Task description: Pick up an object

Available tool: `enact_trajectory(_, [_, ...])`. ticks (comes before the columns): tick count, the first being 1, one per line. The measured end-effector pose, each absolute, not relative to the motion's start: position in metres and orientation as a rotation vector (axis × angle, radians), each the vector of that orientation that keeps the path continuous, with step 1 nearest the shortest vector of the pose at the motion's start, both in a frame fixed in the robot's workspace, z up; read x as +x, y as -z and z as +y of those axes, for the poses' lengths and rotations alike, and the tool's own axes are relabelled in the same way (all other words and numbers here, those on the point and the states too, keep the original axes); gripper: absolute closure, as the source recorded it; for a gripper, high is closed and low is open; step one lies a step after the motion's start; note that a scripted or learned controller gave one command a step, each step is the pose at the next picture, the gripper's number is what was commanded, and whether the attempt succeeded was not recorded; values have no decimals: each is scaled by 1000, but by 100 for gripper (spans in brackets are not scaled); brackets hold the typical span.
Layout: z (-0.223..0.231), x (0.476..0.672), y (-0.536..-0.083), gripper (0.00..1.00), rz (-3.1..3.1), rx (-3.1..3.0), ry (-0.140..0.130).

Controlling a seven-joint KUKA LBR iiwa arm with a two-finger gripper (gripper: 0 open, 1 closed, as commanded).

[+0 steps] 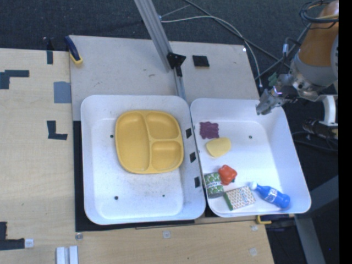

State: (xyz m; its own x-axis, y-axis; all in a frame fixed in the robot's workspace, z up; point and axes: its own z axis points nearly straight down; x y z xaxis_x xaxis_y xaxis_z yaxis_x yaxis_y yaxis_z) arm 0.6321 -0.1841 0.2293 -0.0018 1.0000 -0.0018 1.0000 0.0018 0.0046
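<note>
My claw (265,106) hangs over the far right corner of the right bin (286,142), and I cannot tell how it is set. Nothing is in it. The things I could take lie well apart from it: a purple piece (209,129) and a yellow piece (218,147) near the bin's left wall, then a red piece (227,174), a green packet (213,184), a patterned packet (240,197) and a blue bottle (273,196) along the near side. A yellow divided tray (149,141) sits in the left bin (93,164).

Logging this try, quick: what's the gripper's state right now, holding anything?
Gripper: above the right bin's far right rim, nothing visibly held; open or closed cannot be told.
</note>
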Motion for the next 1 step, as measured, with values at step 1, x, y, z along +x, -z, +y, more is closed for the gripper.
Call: enact_trajectory(1, [-184,633,-255,100,2222,2218,-1])
